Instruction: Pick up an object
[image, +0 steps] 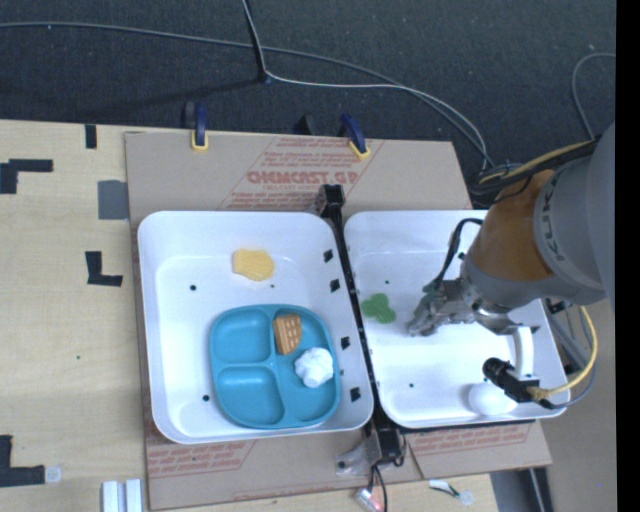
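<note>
My gripper (424, 319) reaches low into the right bin (400, 232), just right of a small green object (378, 308) lying on the bin floor. The two seem slightly apart. A white round object (488, 399) rests near the right bin's front right corner. In the left bin (160, 240) a yellow piece (253, 264) lies near the back. A blue divided tray (235, 375) holds a tan waffle-like piece (288, 333) and a white crumpled lump (314, 367).
The grey arm with its orange band (510, 235) covers the right side of the right bin. A black divider (345, 290) runs between the bins. Cables (530, 385) loop near the front right corner.
</note>
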